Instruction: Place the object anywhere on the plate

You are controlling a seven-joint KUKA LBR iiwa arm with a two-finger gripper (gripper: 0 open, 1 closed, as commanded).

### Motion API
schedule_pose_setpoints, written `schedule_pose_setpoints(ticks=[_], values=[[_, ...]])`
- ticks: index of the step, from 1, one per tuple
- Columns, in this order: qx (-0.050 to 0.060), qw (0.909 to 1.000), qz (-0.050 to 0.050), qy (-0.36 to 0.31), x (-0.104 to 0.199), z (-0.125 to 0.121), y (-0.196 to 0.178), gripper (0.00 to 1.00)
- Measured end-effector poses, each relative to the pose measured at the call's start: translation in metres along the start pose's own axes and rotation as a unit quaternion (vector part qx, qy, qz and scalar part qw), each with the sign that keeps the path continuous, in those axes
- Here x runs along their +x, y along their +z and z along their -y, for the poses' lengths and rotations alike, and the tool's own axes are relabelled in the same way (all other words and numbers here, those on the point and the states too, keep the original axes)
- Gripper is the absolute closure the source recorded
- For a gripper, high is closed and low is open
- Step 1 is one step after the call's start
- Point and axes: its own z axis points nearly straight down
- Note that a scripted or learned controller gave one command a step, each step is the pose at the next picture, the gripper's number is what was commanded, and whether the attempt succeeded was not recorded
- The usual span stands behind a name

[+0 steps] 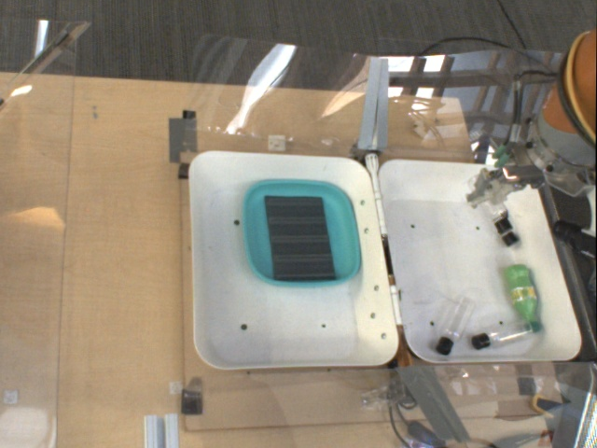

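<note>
Two shallow white bins sit side by side on the wooden bench: the left bin holds a teal square plate with a dark ribbed rectangular block lying on its middle, and the right bin holds the loose items. Near the right bin's right wall lies a green plastic bottle, tilted along the wall, well apart from the plate. Along the front edge rest two clear tubes with black caps, one angled toward the corner and another lying flatter just beside the bottle's lower end. A small black piece sits nearer the back. The grey arm's gripper hangs over the right bin's back right part; glare and clutter blur it, so how far its fingers are spread, or whether anything sits between them, cannot be told. Most of the arm is cut off at the right.
</note>
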Motion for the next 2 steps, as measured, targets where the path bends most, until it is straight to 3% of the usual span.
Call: schedule_pose_setpoints(ticks=[1,2], values=[[0.002,0.9987,-0.001,-0.052,0.054,0.023,0.097,1.00],[0.000,0.9899,0.000,-0.142,0.115,0.047,0.020,1.00]])
